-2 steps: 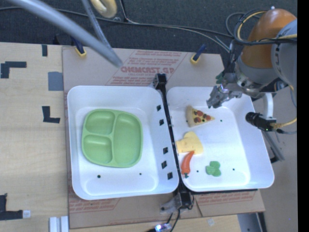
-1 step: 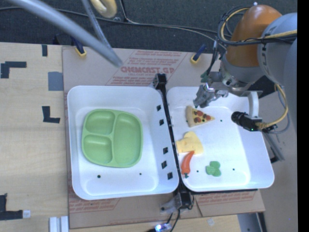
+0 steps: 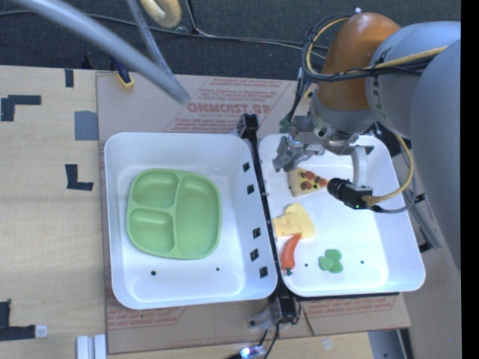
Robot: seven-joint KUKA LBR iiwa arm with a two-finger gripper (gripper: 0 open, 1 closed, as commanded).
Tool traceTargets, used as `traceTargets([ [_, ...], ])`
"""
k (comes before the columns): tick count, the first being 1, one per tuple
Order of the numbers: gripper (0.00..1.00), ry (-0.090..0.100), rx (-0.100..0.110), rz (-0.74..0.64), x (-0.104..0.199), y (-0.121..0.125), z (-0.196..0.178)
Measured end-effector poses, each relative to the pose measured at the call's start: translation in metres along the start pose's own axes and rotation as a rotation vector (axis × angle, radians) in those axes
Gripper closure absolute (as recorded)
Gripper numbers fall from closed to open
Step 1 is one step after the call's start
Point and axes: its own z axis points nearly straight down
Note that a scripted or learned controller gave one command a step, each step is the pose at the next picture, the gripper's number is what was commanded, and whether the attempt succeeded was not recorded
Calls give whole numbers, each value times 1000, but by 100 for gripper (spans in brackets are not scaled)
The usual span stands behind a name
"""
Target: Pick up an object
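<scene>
Several small toys lie in the right bin (image 3: pixel 389 271): a pizza slice (image 3: pixel 307 181) at the back, a yellow cheese wedge (image 3: pixel 294 221) in the middle, an orange-red carrot (image 3: pixel 290 250) by the divider and a green broccoli piece (image 3: pixel 331 260) toward the front. My gripper (image 3: pixel 288 158) hangs over the back left part of that bin, just left of and above the pizza slice. Nothing shows between its fingers, and the wrist hides how they stand.
The left bin (image 3: pixel 120 155) holds a green sectioned plate (image 3: pixel 174 213). A black divider strip (image 3: pixel 260 200) runs between the bins. My arm (image 3: pixel 419 88) covers the right bin's back right corner. A grey pole (image 3: pixel 97 32) crosses the upper left.
</scene>
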Motion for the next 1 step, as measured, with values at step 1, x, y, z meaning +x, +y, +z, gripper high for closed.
traceTargets([
  [1, 100, 1, -1, -1, 49, 5, -3],
])
